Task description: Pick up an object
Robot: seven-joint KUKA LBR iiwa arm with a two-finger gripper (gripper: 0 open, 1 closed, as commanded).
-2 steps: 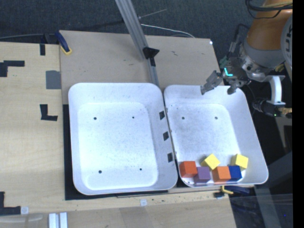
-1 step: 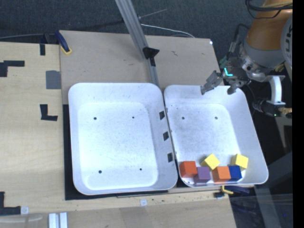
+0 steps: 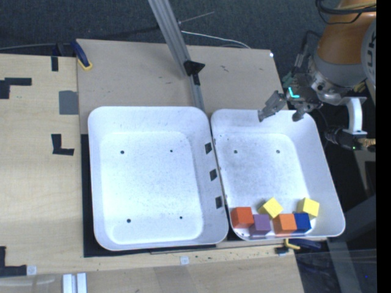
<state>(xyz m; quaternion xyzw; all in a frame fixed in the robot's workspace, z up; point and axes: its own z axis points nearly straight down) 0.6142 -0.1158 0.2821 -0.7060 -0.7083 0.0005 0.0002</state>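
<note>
Spanning the frame, the pale wood counter [image 3: 36, 182] carries two white bins [image 3: 146, 182], with dark floor above. At upper right the end effector [image 3: 282, 107] hangs released, grasping nothing, over the right bin's [image 3: 269, 163] far rim. Six blocks [image 3: 275, 217] cluster at that bin's lower edge.

Two white bins side by side on table [image 3: 36, 163]. Left bin [image 3: 146, 118] holds nothing. Right bin [image 3: 324, 176] has six blocks bunched at lower edge: orange block [image 3: 242, 215], purple block [image 3: 262, 223], yellow block [image 3: 272, 207], second orange block [image 3: 285, 223], blue block [image 3: 302, 221], second yellow block [image 3: 310, 207]. Tool [image 3: 282, 110] at upper right, over right bin's top rim, fingers spread, gripping nothing.
</note>
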